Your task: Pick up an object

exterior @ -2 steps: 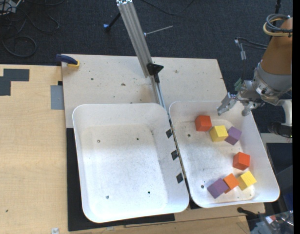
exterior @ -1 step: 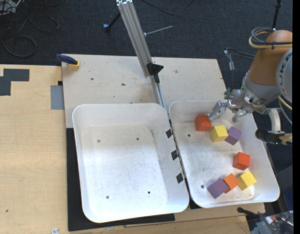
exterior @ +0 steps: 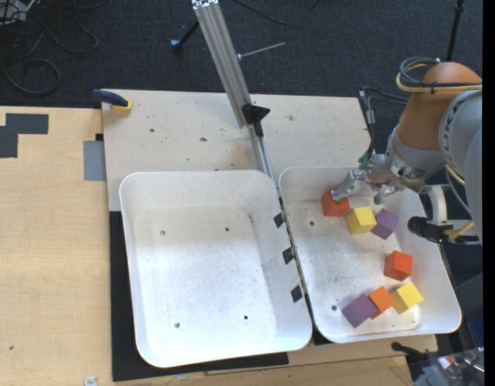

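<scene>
Camera view: red block (exterior: pixel 336 206), small, cube-shaped.

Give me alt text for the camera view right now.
The gripper hovers low over the right bin, just above a red block beside a yellow block and a purple block. Four more blocks lie nearer the bin's front; the left bin sits alongside.

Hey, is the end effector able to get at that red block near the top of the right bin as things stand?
Probably yes. The end effector sits just above the red block, and nothing covers the block. The yellow block lies close on its right, apart from it.
</scene>
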Controlling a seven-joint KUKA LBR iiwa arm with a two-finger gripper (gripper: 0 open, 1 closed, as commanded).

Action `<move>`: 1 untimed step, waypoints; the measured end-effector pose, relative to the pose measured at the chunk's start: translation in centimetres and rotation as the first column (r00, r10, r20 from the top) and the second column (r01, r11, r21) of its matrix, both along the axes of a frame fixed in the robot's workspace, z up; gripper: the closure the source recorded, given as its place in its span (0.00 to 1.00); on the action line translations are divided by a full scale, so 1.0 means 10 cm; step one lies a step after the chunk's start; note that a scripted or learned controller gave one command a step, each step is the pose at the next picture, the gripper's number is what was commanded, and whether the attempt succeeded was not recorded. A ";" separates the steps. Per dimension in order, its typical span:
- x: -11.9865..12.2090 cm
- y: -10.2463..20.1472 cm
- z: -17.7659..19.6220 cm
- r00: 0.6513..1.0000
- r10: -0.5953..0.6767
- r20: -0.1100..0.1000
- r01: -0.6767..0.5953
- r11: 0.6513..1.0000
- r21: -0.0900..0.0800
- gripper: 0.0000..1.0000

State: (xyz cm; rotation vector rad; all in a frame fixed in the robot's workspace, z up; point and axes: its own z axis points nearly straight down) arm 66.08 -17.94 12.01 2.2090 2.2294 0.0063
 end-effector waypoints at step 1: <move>0.01 -0.01 0.11 1.000 0.003 0.002 -0.003 1.000 -0.002 1.00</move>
